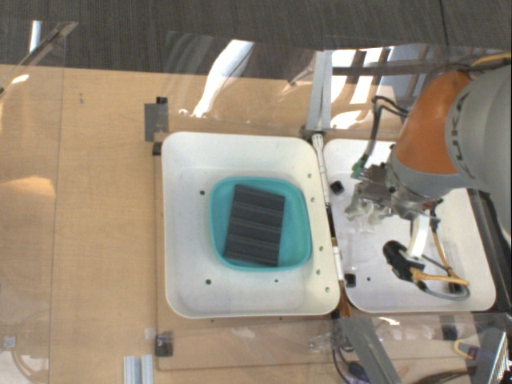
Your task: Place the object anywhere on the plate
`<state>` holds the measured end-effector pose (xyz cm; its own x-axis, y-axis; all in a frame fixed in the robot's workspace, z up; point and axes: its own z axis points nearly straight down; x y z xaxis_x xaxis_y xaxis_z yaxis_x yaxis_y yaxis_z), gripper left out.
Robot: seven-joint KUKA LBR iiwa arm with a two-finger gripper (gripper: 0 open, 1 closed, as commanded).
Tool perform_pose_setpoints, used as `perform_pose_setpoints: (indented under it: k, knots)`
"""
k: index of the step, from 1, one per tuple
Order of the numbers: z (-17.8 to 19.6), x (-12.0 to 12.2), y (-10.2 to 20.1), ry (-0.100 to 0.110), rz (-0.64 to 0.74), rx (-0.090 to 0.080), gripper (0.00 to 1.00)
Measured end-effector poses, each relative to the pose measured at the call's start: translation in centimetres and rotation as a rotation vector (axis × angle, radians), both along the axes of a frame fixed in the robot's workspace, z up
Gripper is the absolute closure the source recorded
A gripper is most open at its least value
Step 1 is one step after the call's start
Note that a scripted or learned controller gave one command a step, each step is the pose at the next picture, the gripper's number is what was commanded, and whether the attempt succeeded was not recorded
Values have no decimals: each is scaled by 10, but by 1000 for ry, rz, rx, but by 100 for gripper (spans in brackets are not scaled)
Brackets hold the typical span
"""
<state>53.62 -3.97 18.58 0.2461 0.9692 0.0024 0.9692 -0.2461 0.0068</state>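
A teal plate [298, 229] lies in the middle of the left white bin [184, 214]. A dark grey ribbed rectangular block [255, 225] rests flat on the plate, slightly tilted, well inside its rim. My gripper [364, 205] hangs over the left part of the right bin [472, 286], just right of the divider between the bins. It stands apart from the block and the plate. The grey arm with its orange band [424, 130] hides much of the gripper from above.
Black and yellow cables [420, 269] trail from the wrist across the right bin's floor. A metal bracket [318, 94] rises behind the bins. The wooden bench [80, 214] stretches to the left.
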Motion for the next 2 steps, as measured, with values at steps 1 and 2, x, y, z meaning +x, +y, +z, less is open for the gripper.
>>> perform_pose_setpoints:
  k: [1,2]
  knots:
    - [-1,33,75,2,47,0,100]
    - [-1,33,74,2,47,-1,0]
